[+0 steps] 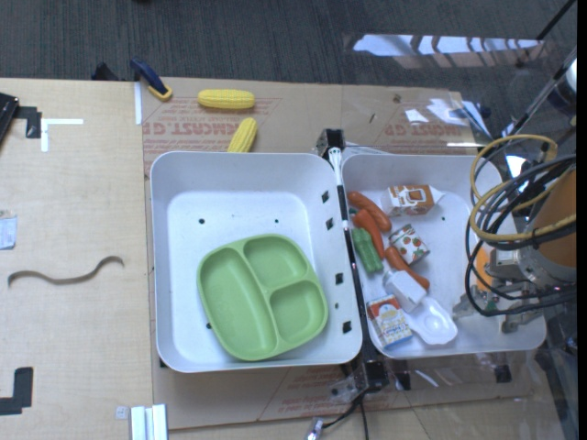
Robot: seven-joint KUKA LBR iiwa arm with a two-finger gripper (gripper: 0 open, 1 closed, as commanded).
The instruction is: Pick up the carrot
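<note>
Reaching across looks like the job: the carrot (404, 269) lies well left of the tool (506, 302), wedged among small cartons and sausages, so a narrow, aligned descent seems wise. Whether that tool is spread or closed, I cannot tell.

— What sits in the left bin (165, 246)?
— A divided plate (263, 296), toward the near side.
— And the right bin (459, 186)?
— Crowded along its left wall: the carrot (371, 218) far back, small cartons (410, 199) just right of it, more packets (389, 323) nearer the front.
— The arm (541, 246)?
— Over that bin's right edge.
— Anything outside the bins?
— Two corn cobs (227, 100) on the worktop (73, 246) behind the left bin, a cord (64, 275) well left.
</note>
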